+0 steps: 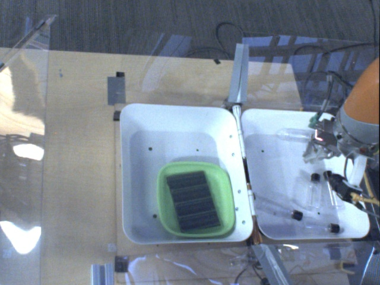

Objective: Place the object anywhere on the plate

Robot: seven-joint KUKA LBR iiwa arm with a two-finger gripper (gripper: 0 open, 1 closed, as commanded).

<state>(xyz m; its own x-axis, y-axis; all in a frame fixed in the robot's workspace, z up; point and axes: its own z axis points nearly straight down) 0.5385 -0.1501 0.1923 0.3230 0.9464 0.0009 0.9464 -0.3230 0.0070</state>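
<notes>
I have the arm in over the right bin (356,227), its gripper (323,144) low near that bin's far right corner. I cannot tell how the jaws stand; the wrist and its fittings hide them from above.

The green plate (224,186) sits in the left bin (133,171), toward its near edge, and a dark ribbed block (192,201) already lies on it, long axis running roughly from the far edge to the near edge.

In the right bin I make out clear, tube-like pieces (331,195) with dark ends, near its right and near edges. I judge these the likely pick. They lie just on the near side of the gripper, and the plate is well apart, across the bin divider.
</notes>
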